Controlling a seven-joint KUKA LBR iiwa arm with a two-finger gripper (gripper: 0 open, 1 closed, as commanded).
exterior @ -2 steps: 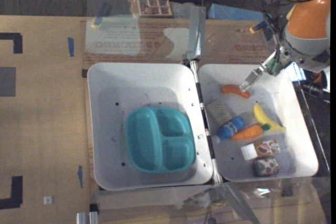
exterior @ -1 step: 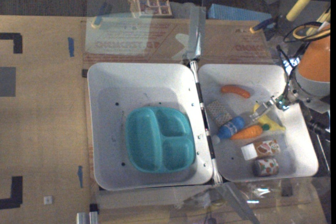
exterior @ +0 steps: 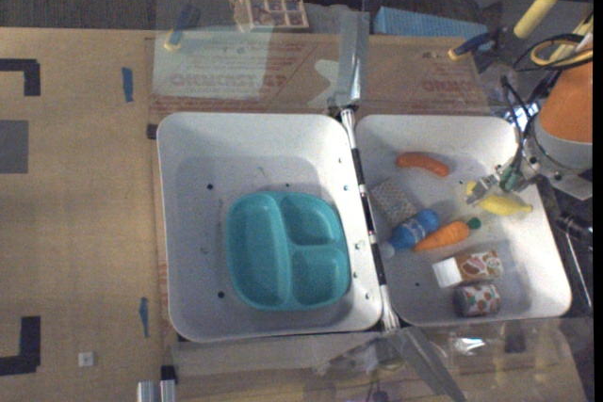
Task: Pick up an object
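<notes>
A yellow banana (exterior: 507, 205) is lying in the right bin (exterior: 556, 292), near its right wall. The gripper (exterior: 492, 186) is sitting at the banana's left end, touching or just over it; whether it is spread or pinching cannot be told. Left of the banana are lying a carrot (exterior: 445, 235), a blue bottle (exterior: 411, 232) and a sausage (exterior: 422, 165). Farther left, the left bin (exterior: 188, 155) is holding a teal divided tray (exterior: 285, 249), all on a cardboard-covered bench (exterior: 75, 202).
</notes>
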